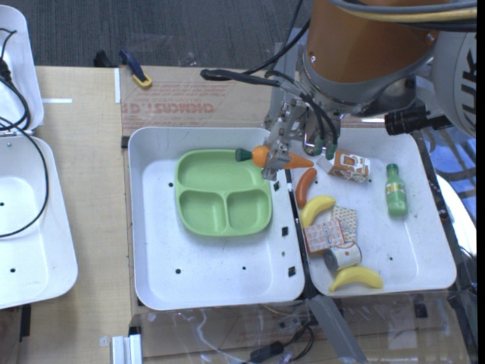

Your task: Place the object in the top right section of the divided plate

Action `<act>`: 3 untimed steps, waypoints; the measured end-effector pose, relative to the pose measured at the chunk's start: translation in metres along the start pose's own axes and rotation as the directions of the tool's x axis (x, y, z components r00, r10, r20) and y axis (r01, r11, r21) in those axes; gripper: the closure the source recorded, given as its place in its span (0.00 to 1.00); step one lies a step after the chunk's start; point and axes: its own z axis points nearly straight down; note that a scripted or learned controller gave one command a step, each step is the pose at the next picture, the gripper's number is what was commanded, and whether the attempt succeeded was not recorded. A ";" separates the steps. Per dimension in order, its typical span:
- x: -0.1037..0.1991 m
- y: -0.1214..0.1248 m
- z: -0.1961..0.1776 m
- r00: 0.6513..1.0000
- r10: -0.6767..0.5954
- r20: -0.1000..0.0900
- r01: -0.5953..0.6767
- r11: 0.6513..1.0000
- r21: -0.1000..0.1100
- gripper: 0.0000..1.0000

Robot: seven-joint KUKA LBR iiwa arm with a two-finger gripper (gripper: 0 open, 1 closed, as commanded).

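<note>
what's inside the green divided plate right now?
All three sections of the green divided plate show bare green. A toy carrot hangs at its upper right rim, under the pincer; the arm covers that corner, so whether the carrot touches the plate is unclear.

Gripper (274,156) fingertips lost in clutter against the carrot (261,156); grip impossible to judge. Carrot's tip partly covered by the gripper. Arm (379,29) cropped by the top edge. Print on the small carton (350,166) too small to read.
</note>
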 end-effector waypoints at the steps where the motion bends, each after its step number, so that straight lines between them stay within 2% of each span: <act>1: 0.027 0.028 0.087 0.997 -0.081 -0.003 0.081 0.997 0.000 1.00; 2: 0.027 0.028 0.087 0.997 -0.080 -0.002 0.080 0.997 0.000 0.00; 3: 0.026 0.029 0.078 0.997 -0.078 0.000 0.078 0.997 -0.001 1.00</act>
